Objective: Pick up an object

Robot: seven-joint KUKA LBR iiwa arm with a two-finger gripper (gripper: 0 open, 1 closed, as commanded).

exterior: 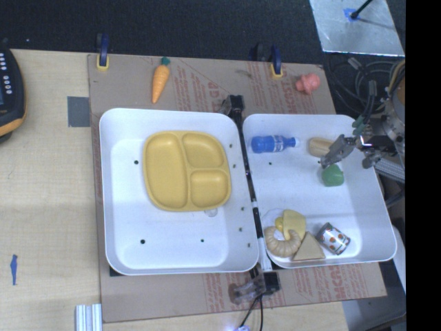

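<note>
Right under the gripper (342, 150) sits a small green thing (333, 176), round like a little ball, on the floor of the right bin (303, 205). One dark finger (336, 150) slants down toward it, and its tip ends just above the green thing. Are the fingers apart or together? I cannot tell, because they are small and dark and partly hidden by the arm. Nothing shows between them, so the gripper has not picked up anything yet.

Just beside the gripper, on its far side, lies a tan thing (320, 145) (maybe a bread roll). Farther out past that is a blue bottle (271, 143) lying on its side. Toward the near rim of the same bin, well apart from the gripper, are a yellow and tan pile of toy food (291, 236) and a small silver can (334, 238).

The left bin (124, 212) is a long way from the gripper. It holds a yellow tray (186, 169) with three parts.

So the job looks like it is only at the start. The gripper is close to the green thing, and I think that is the one it will try for. It must go down around it, close, and lift
</note>
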